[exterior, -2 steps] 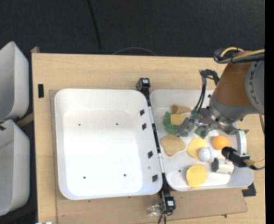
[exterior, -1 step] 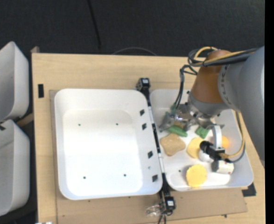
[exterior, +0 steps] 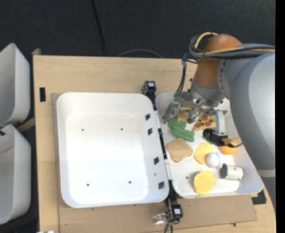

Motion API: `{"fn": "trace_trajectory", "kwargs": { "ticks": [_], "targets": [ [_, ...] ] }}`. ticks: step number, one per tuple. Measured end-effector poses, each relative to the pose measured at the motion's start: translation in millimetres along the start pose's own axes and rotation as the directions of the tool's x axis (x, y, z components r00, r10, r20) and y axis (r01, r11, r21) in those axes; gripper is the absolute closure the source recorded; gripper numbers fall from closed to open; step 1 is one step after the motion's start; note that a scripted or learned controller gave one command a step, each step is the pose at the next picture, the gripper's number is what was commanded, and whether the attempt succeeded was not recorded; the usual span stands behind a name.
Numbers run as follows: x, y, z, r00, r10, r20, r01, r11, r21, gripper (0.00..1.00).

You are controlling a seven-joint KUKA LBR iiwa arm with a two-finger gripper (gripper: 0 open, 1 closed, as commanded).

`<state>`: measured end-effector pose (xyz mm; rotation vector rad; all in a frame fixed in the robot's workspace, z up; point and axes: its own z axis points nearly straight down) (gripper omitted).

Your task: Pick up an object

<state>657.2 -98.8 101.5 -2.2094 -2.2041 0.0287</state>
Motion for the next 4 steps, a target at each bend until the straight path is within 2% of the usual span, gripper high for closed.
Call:
{"fn": "trace_trajectory", "kwargs": {
  "ticks": [1, 2, 3, 4],
  "targets": [
    [-3.6, 28.8, 1.9, 1.0, 0.002, 0.004, -0.001, 1.0, -0.011, 0.0],
    [-2.6, 31.8, -11.3, 1.0, -0.005, 0.007, 0.006, 1.0, -0.028, 1.0],
    [-1.3, 24.7, -9.4, 1.0, -0.007, 0.006, 0.007, 0.999, -0.032, 1.0],
    [-0.3, 22.7, -42.2, 1.0, -0.004, 0.006, 0.005, 1.0, -0.026, 1.0]
  ]
}}
